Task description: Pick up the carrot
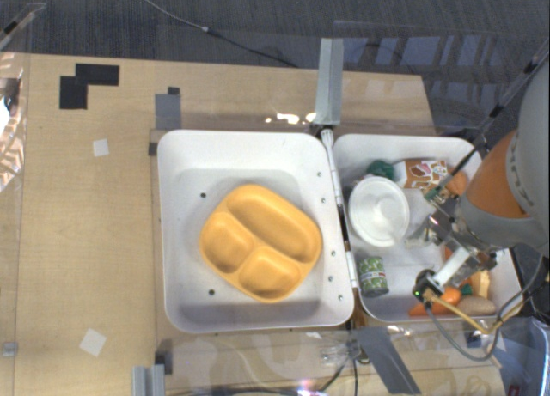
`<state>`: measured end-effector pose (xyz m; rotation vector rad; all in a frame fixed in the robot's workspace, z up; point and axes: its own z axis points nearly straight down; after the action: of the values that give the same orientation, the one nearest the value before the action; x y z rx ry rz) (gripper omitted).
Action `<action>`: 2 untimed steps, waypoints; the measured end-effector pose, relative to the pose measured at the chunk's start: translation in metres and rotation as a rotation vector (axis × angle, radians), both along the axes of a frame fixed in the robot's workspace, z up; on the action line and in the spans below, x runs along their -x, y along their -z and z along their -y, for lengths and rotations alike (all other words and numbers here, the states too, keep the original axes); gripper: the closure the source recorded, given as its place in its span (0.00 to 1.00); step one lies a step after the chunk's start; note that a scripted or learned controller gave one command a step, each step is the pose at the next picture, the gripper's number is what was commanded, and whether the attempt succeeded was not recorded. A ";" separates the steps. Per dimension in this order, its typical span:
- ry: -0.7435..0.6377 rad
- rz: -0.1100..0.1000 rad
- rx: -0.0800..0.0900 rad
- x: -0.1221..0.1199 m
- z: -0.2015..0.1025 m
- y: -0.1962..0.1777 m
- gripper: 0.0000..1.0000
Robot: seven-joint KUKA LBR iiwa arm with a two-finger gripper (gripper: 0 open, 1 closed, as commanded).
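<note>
Broadly, the layout: two white bins sit side by side on the bench (77, 240); the left bin (180, 300) carries only a yellow divided plate (260, 241), while the right bin (400, 270) is crowded.
Right bin contents: a white bowl (379, 210), a green item (381, 168) behind it, a printed packet (425, 173), a small can (372, 275) with a green label, and a wooden piece (477, 305) at the near edge.
Carrot: the carrot (444, 303) lies low in the near right corner of the right bin, just beside the wooden piece and partly hidden by the robot's own parts.
Pincer: the pincer (438, 229) hangs over the right bin, right of the bowl; whether it is released or clenched cannot be told, and nothing is seen in it.
Why so placed: the arm leans in from the right, probably because the carrot lies on that side.
Carrot relative to pincer: apart, nearer the camera and slightly rightward.
Likely difficulty: the wooden piece and bin wall crowd the carrot, so a clean approach looks tight.
</note>
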<state>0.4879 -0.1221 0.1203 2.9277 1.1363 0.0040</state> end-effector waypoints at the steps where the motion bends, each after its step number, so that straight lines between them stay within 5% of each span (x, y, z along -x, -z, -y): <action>1: -0.018 0.007 0.001 -0.002 0.002 0.032 0.00; 2: 0.079 0.010 0.002 -0.013 0.041 -0.109 0.00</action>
<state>0.5010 -0.1634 0.2295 2.9652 1.0173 0.0180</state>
